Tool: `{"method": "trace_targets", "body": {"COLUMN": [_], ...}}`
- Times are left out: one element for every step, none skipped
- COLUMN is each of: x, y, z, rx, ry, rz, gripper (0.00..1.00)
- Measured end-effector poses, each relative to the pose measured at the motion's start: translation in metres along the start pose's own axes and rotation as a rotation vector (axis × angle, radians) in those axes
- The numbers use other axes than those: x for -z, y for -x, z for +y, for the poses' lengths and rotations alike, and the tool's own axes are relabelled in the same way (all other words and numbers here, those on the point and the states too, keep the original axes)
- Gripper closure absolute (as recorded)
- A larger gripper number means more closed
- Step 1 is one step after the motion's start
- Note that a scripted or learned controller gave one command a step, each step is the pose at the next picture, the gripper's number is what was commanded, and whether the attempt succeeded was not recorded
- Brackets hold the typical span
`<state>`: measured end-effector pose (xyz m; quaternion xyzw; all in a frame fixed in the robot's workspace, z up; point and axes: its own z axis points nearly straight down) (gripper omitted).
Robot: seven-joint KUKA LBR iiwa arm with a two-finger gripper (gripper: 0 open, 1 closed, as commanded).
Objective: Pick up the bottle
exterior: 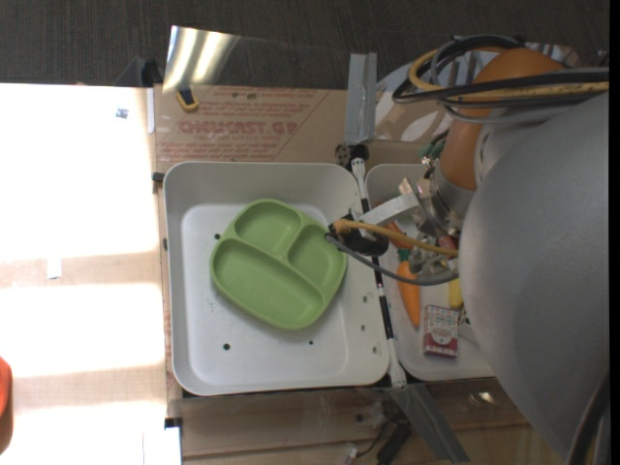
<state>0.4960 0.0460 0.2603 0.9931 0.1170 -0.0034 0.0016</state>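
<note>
Arm [542, 250] covers most of the right bin [387, 177], and I cannot tell how its claw stands.

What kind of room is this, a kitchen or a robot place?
Probably a robot lab, not a kitchen: a big grey robot arm reaches over two white bins, and a green plate lies in one.

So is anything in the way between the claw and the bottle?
Cannot tell. The arm covers most of the right bin; a carrot and a small red box lie beside it.
</note>
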Motion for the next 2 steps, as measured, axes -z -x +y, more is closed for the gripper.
{"method": "trace_targets", "body": {"x": [-0.014,-0.006], "y": [-0.003,-0.006], "z": [-0.057,-0.104], "rx": [-0.014,-0.039], "ry": [0.000,0.002], "rz": [0.003,0.004], "gripper": [1.00,1.00]}}
